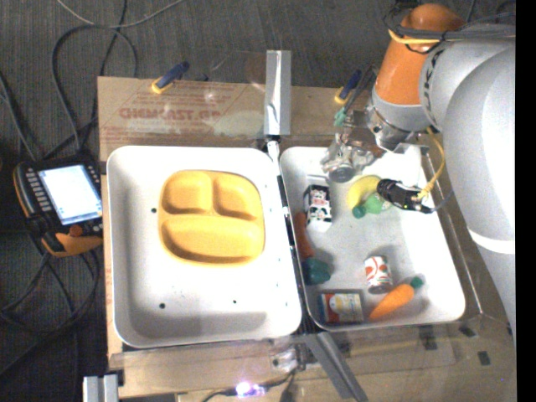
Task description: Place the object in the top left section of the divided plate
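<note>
Yellow plate: the divided plate (213, 216) lies flat in the middle of the left bin (126, 308), two small sections along its far edge and one large section nearer the camera, all bare, so nothing is delivered yet.
Target spot: top left section (186, 193), well apart from the arm.
Arm: grey with its orange band, reaching in from the right and hanging over the far end of the right bin (440, 304), where the pickings are.
Gripper: the gripper (342, 164) sits low at that bin's far left corner; whether its fingers are open or closed, I cannot tell, and nothing is visibly between them.
Candidates: a yellow banana (365, 189) with a green piece just beside the gripper, a small black-and-white carton (317, 205) near the bin's left wall, a carrot (394, 300), a red-and-white can (377, 271), a flat packet (342, 306).
Which object: the task does not name it; by position, my guess is something at that far corner.
Stage: picking, by the look of it, with the carry across the divider still to do.
</note>
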Motion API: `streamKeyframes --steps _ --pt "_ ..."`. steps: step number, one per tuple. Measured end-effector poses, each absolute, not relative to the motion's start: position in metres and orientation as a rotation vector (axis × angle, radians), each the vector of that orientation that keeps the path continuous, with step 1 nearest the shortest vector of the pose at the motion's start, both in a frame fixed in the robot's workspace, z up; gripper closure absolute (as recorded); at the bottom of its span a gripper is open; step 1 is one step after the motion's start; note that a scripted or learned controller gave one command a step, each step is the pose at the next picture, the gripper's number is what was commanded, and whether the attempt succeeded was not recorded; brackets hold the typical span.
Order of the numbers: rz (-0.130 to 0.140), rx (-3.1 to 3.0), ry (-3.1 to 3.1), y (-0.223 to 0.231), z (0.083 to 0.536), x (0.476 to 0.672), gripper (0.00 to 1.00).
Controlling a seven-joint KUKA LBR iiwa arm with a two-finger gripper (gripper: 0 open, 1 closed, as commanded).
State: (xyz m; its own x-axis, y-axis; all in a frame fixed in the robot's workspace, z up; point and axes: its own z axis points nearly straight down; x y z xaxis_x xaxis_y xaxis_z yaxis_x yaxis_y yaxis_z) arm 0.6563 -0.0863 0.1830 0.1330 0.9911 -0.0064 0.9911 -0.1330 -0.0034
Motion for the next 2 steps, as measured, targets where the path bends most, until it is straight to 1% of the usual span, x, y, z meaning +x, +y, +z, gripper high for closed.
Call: streamKeyframes --steps 1,2 --pt "-0.006 2.146 2.294 -0.018 0.183 0.646 1.0" --pt "-0.004 2.143 2.3 0.043 0.183 0.653 1.0"
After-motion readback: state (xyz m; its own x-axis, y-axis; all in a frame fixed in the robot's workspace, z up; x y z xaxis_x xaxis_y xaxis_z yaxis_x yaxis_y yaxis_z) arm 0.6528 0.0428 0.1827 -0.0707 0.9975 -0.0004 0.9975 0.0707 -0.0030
